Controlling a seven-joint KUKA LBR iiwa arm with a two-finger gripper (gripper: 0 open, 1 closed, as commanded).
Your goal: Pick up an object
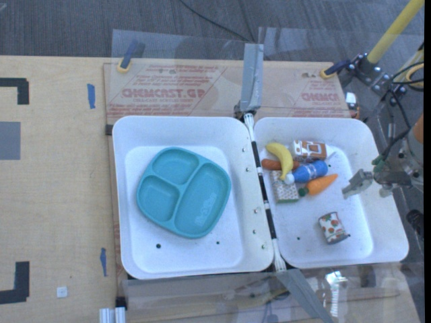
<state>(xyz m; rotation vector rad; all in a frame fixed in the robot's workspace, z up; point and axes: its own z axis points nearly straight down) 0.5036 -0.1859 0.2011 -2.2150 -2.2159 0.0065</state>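
Hovering over the right bin's [394, 247] right edge, the gripper [360, 182] approaches with claw spread and nothing between its fingers; no pick has begun. Next it likely must descend squarely over one item, perhaps the carrot [321, 184], lying near the bin's centre, long axis slanting toward the far-right corner.

Teal three-compartment plastic plate [184, 192] lies in left white bin [128, 180]; hand [363, 180] hovers above right white bin [387, 247], beside orange carrot [322, 184].
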